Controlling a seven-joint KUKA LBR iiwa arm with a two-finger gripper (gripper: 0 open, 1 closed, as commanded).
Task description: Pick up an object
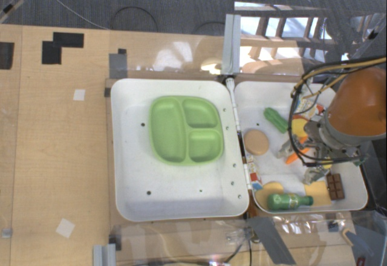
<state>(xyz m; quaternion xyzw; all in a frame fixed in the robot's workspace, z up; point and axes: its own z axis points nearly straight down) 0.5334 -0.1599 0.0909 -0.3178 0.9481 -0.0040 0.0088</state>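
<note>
Hovering above the right bin (361, 201), the gripper (318, 169) is seen amid toy food; its grasp state cannot be told. A centred descent over one isolated item, e.g. the green bottle (289, 201), is advised.

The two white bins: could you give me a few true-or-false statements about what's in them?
1. The green plate lies in the left bin. True.
2. The green bottle stands upright. False: it lies on its side in the right bin.
3. The arm hangs over the left bin. False: it is over the right bin.
4. A brown chocolate bar lies in the right bin. True.
</note>
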